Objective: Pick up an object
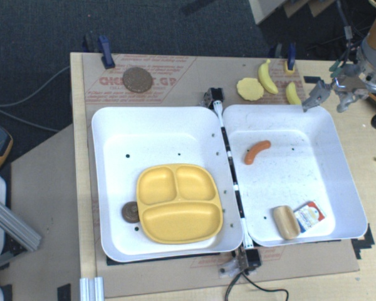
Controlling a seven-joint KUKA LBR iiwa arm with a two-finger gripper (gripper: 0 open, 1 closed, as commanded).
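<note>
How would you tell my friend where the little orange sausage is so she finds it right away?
Look at the right white bin, the one without the yellow plate. The sausage lies in its upper left part, near the seam between the two bins, with bare white floor around it. It is thin, curved and orange, unlike the tan bread roll and small packet in that bin's bottom corner.

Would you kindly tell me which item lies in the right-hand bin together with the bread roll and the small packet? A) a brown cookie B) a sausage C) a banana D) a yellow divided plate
B: the orange sausage lies in the upper part of the right bin, apart from the bread roll and the small packet near that bin's lower edge.
</note>
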